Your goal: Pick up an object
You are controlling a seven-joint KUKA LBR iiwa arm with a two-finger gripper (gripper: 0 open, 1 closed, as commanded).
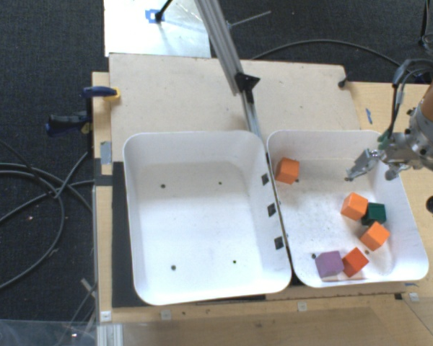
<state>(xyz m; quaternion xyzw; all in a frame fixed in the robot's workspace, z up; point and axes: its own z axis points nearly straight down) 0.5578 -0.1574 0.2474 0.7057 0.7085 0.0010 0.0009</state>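
The right bin holds several small blocks. One orange block lies alone near its left wall. Further right sit another orange block, a dark green block and a third orange one. A purple block and a red-orange block lie by the front wall. My gripper hangs over the bin's far right part, above and apart from the blocks, with nothing seen between its fingers. The arm comes in from the right edge.
The left bin sits beside the right one, sharing a middle wall with black marks. A slanted metal pole crosses above the bench's back. A blue clamp grips the bench's left edge. Cables lie on the dark floor.
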